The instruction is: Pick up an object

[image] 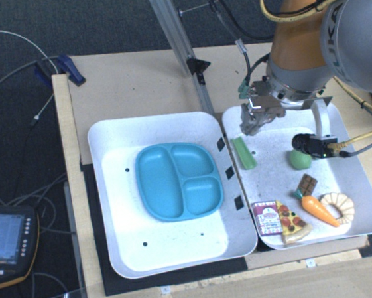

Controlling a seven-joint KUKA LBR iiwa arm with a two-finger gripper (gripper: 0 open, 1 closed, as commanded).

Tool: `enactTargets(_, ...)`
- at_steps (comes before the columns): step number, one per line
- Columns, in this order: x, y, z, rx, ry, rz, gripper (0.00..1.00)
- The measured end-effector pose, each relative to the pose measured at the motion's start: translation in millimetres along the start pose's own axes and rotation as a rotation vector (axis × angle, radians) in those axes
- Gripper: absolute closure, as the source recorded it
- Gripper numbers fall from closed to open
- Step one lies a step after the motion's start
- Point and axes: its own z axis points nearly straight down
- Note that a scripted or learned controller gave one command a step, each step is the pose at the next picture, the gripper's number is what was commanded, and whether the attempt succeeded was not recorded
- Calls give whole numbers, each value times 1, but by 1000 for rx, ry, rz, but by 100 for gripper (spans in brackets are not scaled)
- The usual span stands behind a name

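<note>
Nearest the camera, along the front wall of the right bin [370, 214], a small red carton [267, 218] lies flat beside a pizza slice [292, 223], with a toy carrot [318, 211] angled across a pale ring-shaped pastry [339, 205] just to the right. A little farther back sits a small brown chocolate piece [307, 183], nearly touching the carrot's green top. Beyond that, a round green object [299, 160] rests mid-bin, partly covered on its upper right by a black fitting with yellow cable, so its full shape is hard to make out. Against the bin's left wall lies a green stick-shaped toy [244, 152], tilted slightly, and this is the thing closest to the gripper [252, 123]: the gripper hangs just behind and slightly to the right of the stick's far end, above it and apart from it, with nothing visibly between its fingers. Whether those fingers are spread or pressed together cannot be told from this slanted view, since the grey metal parts blur into one mass. In the left bin [116, 206] a blue divided plate [178, 180] lies flat. The arm's orange band [302, 28] rises behind, the grey body cut off at the right edge.
</note>
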Motion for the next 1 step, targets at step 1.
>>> enactTargets(1,47,5,8,0,0,0,100)
